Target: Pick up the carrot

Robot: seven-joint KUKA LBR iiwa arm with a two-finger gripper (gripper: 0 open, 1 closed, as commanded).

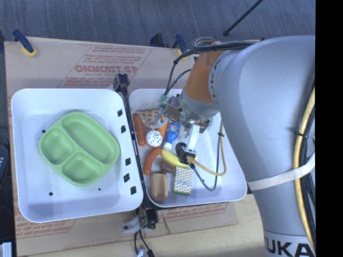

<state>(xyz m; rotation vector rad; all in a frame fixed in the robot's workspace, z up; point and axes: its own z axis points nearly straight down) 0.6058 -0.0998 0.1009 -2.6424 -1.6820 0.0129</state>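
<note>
While gripper hovers over right bin clutter, approach phase; finger state unclear. Next: descend onto carrot by left wall.

Toys crowd the carrot; left bin offers room.
</note>
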